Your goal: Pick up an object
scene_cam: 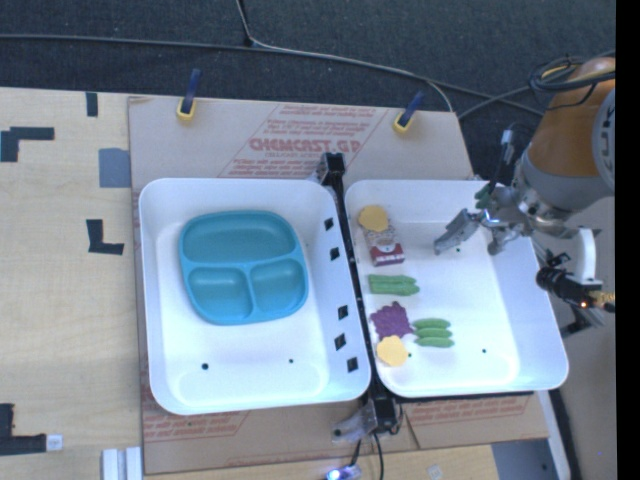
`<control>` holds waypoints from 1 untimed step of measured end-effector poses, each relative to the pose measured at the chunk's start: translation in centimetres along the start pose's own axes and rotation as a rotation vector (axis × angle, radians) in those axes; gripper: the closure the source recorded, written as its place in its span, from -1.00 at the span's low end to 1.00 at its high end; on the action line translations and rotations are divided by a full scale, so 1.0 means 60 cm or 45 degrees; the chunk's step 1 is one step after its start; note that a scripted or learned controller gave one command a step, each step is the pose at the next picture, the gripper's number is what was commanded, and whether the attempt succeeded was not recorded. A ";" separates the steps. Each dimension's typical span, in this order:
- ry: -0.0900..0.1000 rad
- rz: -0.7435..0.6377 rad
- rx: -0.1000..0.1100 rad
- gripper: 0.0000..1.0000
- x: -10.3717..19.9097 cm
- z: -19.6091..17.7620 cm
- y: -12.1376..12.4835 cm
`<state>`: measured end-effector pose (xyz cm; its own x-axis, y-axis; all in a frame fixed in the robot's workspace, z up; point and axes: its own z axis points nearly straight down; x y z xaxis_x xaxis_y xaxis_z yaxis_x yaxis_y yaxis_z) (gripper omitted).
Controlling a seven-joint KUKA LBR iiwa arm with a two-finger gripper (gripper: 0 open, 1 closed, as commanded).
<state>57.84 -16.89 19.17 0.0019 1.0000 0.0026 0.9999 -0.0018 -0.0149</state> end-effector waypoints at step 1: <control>-0.003 -0.004 -0.017 -1.00 0.000 -0.012 0.005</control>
<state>58.17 -16.86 19.91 -0.0015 1.0000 0.0002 1.0000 0.0015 -0.0018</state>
